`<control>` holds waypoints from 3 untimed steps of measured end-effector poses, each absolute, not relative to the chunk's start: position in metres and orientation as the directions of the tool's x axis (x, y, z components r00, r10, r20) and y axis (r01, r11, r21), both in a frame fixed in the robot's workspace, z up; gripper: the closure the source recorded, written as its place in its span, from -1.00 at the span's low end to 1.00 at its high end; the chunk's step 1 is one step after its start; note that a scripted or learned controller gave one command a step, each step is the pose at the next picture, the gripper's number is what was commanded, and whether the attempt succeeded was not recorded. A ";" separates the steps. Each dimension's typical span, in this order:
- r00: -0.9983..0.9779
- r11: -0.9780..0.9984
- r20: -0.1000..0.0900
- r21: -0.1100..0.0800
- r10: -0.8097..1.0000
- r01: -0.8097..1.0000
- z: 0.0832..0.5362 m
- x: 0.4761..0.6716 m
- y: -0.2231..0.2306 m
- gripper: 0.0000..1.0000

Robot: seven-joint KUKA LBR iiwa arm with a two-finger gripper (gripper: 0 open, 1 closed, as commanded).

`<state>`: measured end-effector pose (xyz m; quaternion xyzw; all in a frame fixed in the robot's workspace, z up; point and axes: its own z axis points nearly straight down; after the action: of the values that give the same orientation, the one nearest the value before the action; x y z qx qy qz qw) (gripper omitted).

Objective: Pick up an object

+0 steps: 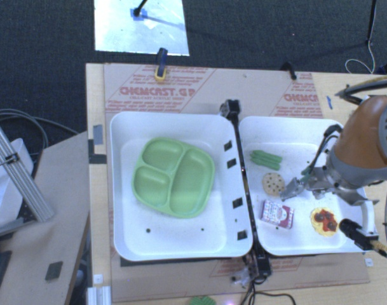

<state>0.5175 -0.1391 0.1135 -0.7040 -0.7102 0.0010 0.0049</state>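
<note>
The gripper [293, 189], its grip state unclear, hangs beside the cracker [272, 183] mid right bin [295, 129]; probably light, brittle, best pinched by its edges.

"CHEMCAST GP", seemingly, in red across the protective sheet [180, 84]

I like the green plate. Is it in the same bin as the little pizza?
No, the green divided plate lies alone in the left bin, while the toy pizza is in the right bin.

High slanted view over both bins [180, 122]
</note>
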 end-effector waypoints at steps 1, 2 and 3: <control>-0.013 0.013 0.000 0.016 1.000 1.000 0.195 0.609 -0.084 -1.00; -0.005 0.005 0.000 0.000 1.000 1.000 0.079 0.645 -0.103 -1.00; 0.000 0.000 -0.001 0.006 1.000 1.000 0.168 0.599 -0.108 -1.00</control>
<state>0.5990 -0.1081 0.1679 -0.7073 -0.7070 -0.0016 -0.0024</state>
